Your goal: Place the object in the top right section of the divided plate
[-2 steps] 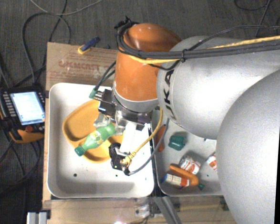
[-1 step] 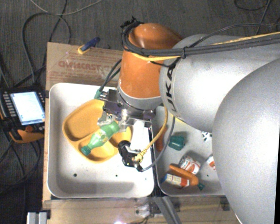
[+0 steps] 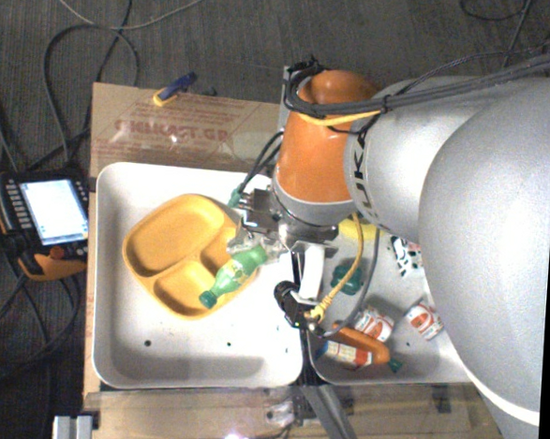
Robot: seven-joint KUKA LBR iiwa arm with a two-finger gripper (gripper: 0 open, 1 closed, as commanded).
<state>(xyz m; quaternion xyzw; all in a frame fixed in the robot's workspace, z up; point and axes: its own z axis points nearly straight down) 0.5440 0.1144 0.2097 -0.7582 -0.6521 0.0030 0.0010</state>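
Observation:
A yellow divided plate (image 3: 166, 239) lies tilted in the left white bin (image 3: 153, 355). A green plastic bottle (image 3: 231, 273) slants over the plate's right rim, cap end (image 3: 208, 299) pointing down-left toward the near compartment. Its upper end sits right under my gripper (image 3: 257, 241), which hangs from the orange-banded wrist (image 3: 316, 165) at the plate's right edge. The arm's bulk hides how the gripper meets the bottle.
The right bin (image 3: 405, 368) holds an orange carrot-like item (image 3: 362, 342), two red-and-white cans (image 3: 377, 322) (image 3: 423, 320), a yellow piece (image 3: 354, 231) and a teal piece (image 3: 348, 266). Cables (image 3: 292, 304) dangle by the divider. A teach pendant (image 3: 45, 212) lies left of the bins.

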